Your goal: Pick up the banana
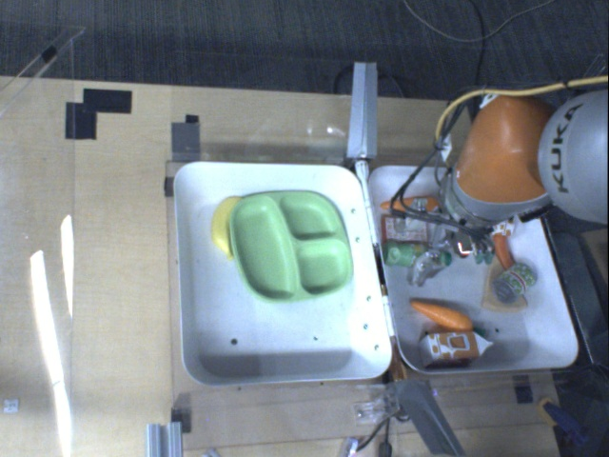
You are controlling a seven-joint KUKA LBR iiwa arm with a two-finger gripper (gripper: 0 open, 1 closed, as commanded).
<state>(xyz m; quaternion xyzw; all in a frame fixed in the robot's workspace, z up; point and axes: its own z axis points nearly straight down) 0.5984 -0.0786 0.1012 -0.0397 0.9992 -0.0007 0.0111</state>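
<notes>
Banana (222,227): a thin yellow crescent showing at the left edge of the green divided tray (290,244), most of it hidden under that tray. Both lie in the left bin (276,360).

My gripper (430,263) hangs over the right bin (561,331), well apart from the tray and on the wrong side of the divider between bins. Whether my jaws stand wide or narrow, I cannot tell; wrist and cabling crowd the view.

Further from the tray, in the right bin: a carrot (441,313) below my gripper, a small brown carton (451,347) below that, a round patterned item (514,282) to the right, and some green and orange pieces near my wrist, too cluttered to name.

Step in hand, as I judge it: cross over to the left bin. To do it well, I should clear the divider with height, then come down at the tray's left edge where the yellow is exposed. The tray overlaps the fruit, so a straight descent risks pinching tray rim instead. Approaching from the tray's outer left side, jaws aligned across the crescent's narrow width, looks best.
</notes>
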